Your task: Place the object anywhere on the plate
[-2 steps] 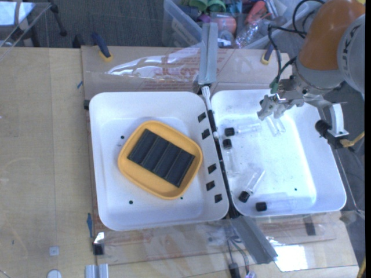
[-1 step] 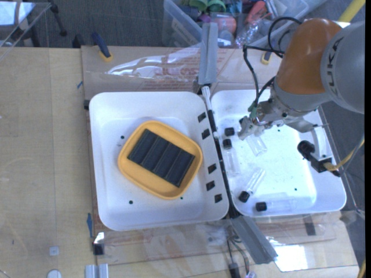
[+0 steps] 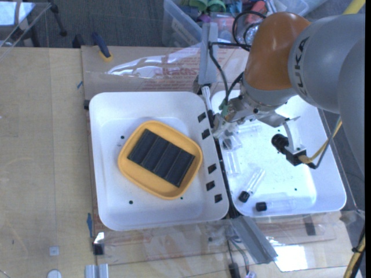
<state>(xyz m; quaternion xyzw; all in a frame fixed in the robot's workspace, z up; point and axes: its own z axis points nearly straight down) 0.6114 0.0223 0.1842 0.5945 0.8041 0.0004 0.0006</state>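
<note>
Hand (image 3: 227, 133) low at right bin's (image 3: 324, 197) inner edge; plate (image 3: 128, 168) apart.

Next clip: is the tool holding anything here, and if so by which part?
It cannot be told. The tool is low over the right bin near the divider, among clear tubes, and nothing is plainly seen held.

Two smooth white plastic bins (image 3: 110, 155) sit on a pale matt wooden bench (image 3: 40, 155). In the left bin lies a yellow plastic plate (image 3: 130, 169) with a dull dark ribbed centre. Clear glossy plastic tubes (image 3: 252, 183) lie in the right bin. The arm (image 3: 324, 45), upper right of the frame, has matt grey casing and a shiny orange band.
</note>
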